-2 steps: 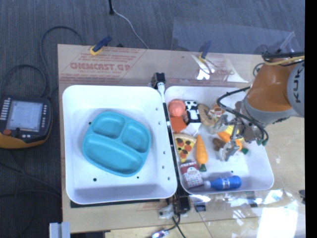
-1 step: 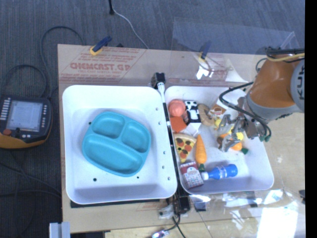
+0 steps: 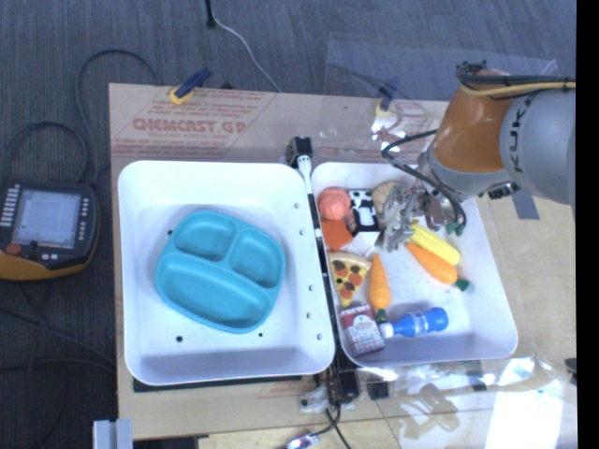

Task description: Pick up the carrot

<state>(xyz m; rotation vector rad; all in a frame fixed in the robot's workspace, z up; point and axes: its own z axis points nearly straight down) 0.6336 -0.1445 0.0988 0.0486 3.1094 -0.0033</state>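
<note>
Camera view had the carrot (image 3: 378,283) in the right bin (image 3: 496,321), long axis running near to far, beside the pizza (image 3: 349,276). The gripper (image 3: 401,221) hovered just beyond it.

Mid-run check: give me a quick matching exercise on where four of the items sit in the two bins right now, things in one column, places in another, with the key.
Things:
1. blue sectioned plastic plate
2. blue-and-white plastic bottle
3. orange toy carrot
4. round orange-red ball

Places:
A. right bin, far left corner by the divider
B. left bin, middle
C. right bin, near edge, lying on its side
D. right bin, centre, beside the pizza slice

Pairs: 1-B, 2-C, 3-D, 4-A
</note>
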